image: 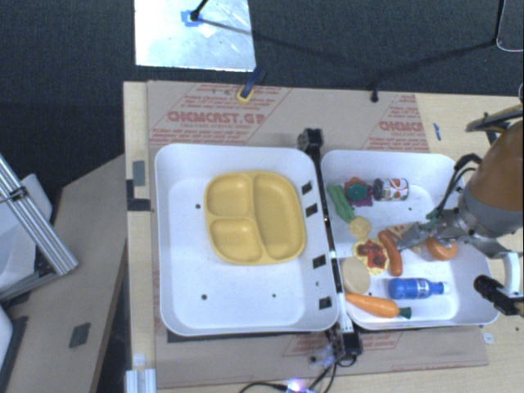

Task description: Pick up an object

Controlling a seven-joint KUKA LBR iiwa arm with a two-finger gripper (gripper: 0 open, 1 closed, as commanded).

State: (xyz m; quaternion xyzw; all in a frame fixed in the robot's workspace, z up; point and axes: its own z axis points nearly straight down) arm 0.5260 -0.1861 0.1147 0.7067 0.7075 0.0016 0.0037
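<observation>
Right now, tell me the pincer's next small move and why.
Probably lower straight down a little. The pincer sits in the right bin beside the hot dog, with nothing seen between its fingers, so nothing is picked yet.

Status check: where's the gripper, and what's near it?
Gripper low in right bin, over the toy pile. Nothing seen between fingers. Hot dog and blue bottle close by.

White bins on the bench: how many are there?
2. The left bin holds a yellow divided plate. The right bin holds the toy food, with the gripper over it.
</observation>
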